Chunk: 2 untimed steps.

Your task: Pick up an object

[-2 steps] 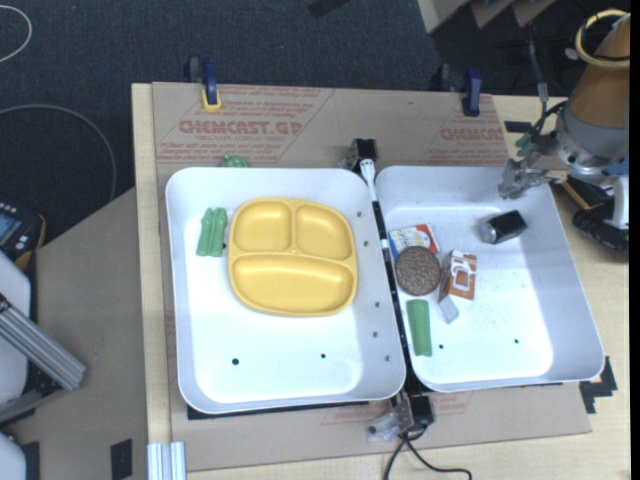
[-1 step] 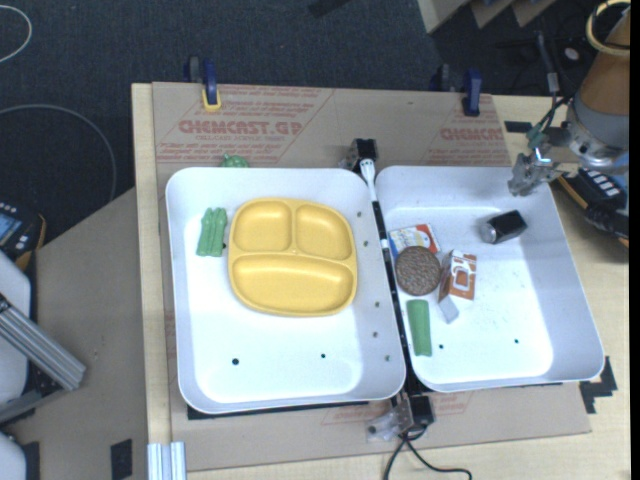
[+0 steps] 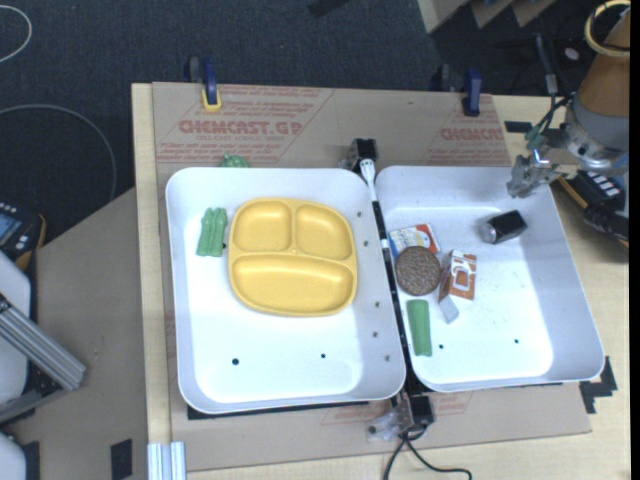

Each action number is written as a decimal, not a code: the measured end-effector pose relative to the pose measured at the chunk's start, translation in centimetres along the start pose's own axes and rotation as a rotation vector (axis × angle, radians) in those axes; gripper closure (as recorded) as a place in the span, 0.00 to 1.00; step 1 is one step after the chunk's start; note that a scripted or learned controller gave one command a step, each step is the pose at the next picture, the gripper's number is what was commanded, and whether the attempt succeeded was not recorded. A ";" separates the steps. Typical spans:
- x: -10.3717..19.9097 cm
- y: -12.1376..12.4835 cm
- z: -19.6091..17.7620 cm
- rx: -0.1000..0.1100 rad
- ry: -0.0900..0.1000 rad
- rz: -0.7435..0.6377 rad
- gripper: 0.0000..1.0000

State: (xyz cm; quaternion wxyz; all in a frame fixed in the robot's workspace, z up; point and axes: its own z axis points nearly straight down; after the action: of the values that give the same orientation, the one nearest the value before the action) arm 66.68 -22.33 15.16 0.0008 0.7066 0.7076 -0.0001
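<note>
A single fixed camera looks down on the bench from above at a slant, far enough back to take in both white bins whole. The gripper [image 3: 527, 176] sits at the upper right of the view, over the far right corner of the right bin [image 3: 560, 298]; the left bin [image 3: 200, 348] lies well off to its left. Dark floor runs along the top beyond it.

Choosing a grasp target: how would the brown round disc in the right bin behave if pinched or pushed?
The brown disc lies flat, so it probably slides rather than rolls. It looks thin and stiff, likely light. It overlaps the printed packet, so pushing may drag that along.
</note>
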 end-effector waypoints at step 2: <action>1.6 -4.9 3.0 0.008 0.002 0.004 1.00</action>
State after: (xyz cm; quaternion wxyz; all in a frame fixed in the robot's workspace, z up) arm 61.77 -20.79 12.11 -0.0027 0.7082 0.7060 -0.0023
